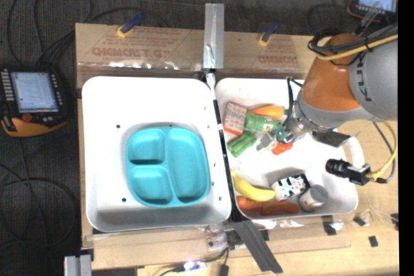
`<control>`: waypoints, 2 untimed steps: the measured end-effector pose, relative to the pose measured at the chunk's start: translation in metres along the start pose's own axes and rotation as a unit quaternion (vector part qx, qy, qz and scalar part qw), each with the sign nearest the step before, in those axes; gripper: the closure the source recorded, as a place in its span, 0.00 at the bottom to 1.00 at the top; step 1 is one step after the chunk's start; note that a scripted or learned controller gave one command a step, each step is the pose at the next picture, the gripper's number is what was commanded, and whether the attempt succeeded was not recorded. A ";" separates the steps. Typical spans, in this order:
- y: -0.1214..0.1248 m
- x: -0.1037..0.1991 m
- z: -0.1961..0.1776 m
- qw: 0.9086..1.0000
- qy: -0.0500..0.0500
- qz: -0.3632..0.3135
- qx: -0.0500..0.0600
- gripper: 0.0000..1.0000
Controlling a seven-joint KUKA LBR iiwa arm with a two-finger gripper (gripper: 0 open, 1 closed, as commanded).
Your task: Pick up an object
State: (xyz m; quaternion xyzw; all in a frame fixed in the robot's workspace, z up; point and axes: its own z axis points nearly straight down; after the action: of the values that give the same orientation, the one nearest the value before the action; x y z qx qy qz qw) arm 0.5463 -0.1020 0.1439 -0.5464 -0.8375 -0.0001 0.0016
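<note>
Jaws (283, 134) sit low in the right bin (336, 168), among a tight cluster of items; whether they are apart or together I cannot tell, since the wrist and the clutter blur them. Touching or just beside them lie a small orange-red piece (283, 148), a green item (240, 143) on the far side from the arm, and an orange carrot-like item (268, 111) just beyond. Crowding is the main risk, in my judgement: closing here could pinch two items at once, or nudge one aside and come up with nothing. Well clear of the jaws lie a banana (253, 190) and a can (311, 197). Reaching from the right, the arm (336, 84) bends down with its orange band above the wrist.
</note>
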 end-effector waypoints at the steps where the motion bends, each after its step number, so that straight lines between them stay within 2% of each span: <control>1: 0.041 0.045 -0.102 0.999 -0.001 -0.035 -0.001 1.00; 2: 0.111 0.090 -0.090 0.999 -0.001 -0.037 0.000 1.00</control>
State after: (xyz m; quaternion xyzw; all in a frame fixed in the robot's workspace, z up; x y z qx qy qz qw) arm 0.6121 0.0245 0.2341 -0.5147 -0.8574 0.0004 0.0003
